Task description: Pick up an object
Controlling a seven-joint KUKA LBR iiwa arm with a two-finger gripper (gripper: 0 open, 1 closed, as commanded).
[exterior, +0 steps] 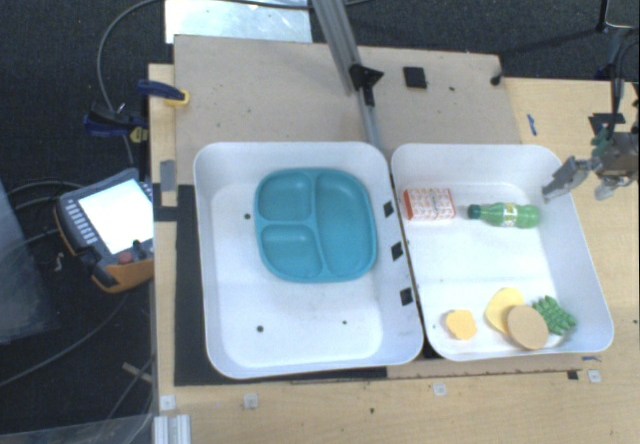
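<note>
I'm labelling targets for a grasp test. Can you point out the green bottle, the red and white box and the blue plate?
green bottle point(506, 216): camera view, on the middle of its body.
red and white box point(429, 204): camera view, on its top face.
blue plate point(352, 257): camera view, on its right rim.

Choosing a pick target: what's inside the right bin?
The right bin holds a red-and-white box, green bottle, and a cluster of small toy foods overlapping, hiding parts of each other.

Teal plate point(316, 225), green bottle point(505, 216)
</note>
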